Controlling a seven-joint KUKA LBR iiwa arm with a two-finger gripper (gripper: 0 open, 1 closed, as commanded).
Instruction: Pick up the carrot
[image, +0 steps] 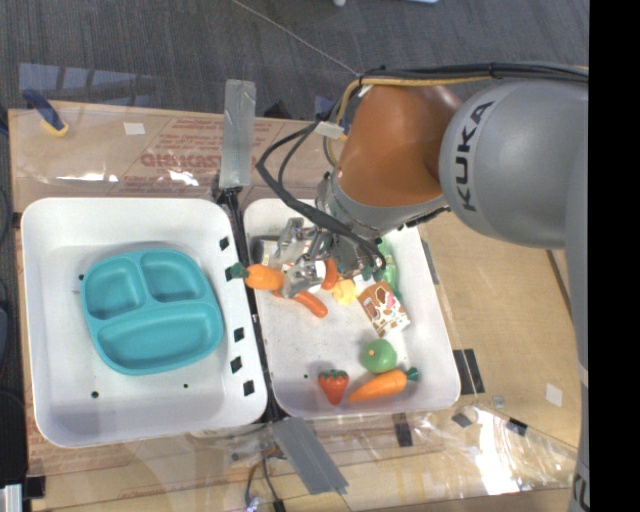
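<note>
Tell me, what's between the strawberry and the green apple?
Just bare white bin floor between the strawberry and the green apple, seen from the camera view; a carrot lies close beside them.

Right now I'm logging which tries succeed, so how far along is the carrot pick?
Done: the arm has reached into the right bin, and the hand is low beside a carrot at the bin's left wall. In hand: nothing clearly; the view doesn't show whether that carrot sits in its grip. Left: a confirmed grasp and lift. A second carrot lies untouched by the strawberry.

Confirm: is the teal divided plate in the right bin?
No, the teal plate lies in the left bin.
</note>
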